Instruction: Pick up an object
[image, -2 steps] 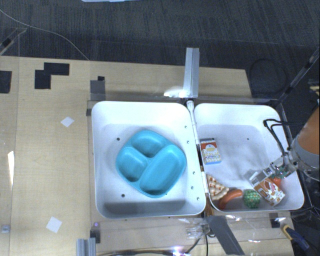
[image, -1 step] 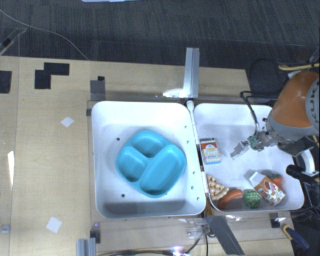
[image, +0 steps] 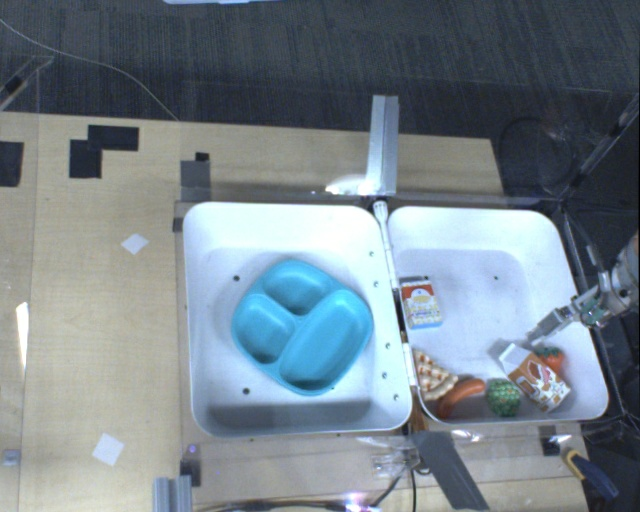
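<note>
The right bin (image: 480, 240) holds several small items. A little red and blue box (image: 421, 303) lies against its left wall. Along the front wall sit a waffle piece (image: 431, 371), a brown sausage (image: 462, 392), a green broccoli-like piece (image: 504, 397) and an orange carton (image: 541, 383). An orange piece (image: 551, 355) shows just behind the carton. My gripper (image: 540, 328) reaches in from the right edge, low over the bin's right side, just above and behind the carton. A small pale grey bit (image: 508, 352) lies at its tip; I cannot tell what it is.
The left bin (image: 215, 300) carries a blue divided plate (image: 302, 325) in its middle. A metal divider post (image: 384, 150) stands behind the seam between the bins. The bench is wood with black marks at the far left.
</note>
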